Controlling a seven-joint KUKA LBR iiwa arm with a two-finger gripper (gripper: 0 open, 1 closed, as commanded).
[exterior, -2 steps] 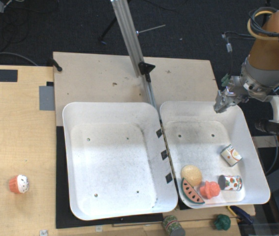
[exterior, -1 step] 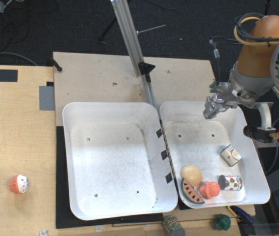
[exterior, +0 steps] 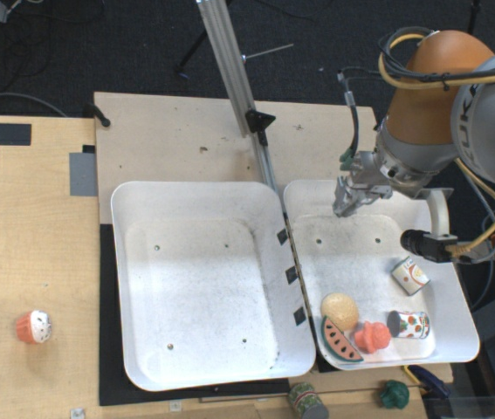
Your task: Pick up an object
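Well nearer the camera than the gripper (exterior: 349, 201), whose state I cannot tell, toys (exterior: 365, 326) cluster; a descent here risks grabbing nothing.

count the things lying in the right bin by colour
Right bin, bottom corner cluster plus one item higher up:
tan round item: 1
red watermelon slice: 1
pink-red toy: 1
white can with red spots: 1
white and orange small box: 1
Total: 5
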